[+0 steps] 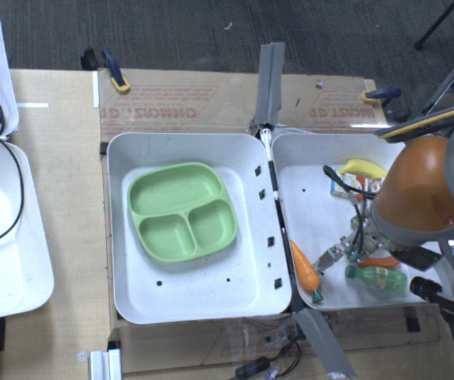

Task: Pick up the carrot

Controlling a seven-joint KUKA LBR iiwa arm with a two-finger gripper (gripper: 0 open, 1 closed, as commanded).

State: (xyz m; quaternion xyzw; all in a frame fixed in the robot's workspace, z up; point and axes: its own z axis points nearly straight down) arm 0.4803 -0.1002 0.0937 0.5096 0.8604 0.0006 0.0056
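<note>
Lying position, carrot (304,269): along the right bin's (310,161) left wall, near the front corner, green tip toward the front.
Gripper (345,252): low in the right bin, just beside the carrot and apart from it; finger state cannot be told.
Near gripper: green bottle (379,278) on its side.
Rear of bin: banana (361,167).
Left bin (123,212): green divided plate (182,210).

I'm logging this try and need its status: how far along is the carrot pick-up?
Done: the arm has reached into the right bin, its end effector low beside the carrot. In hand: nothing; the carrot lies on the bin floor against the left wall, apart from the end effector. Left: closing on the carrot and lifting it. A green bottle and banana lie nearby.
</note>
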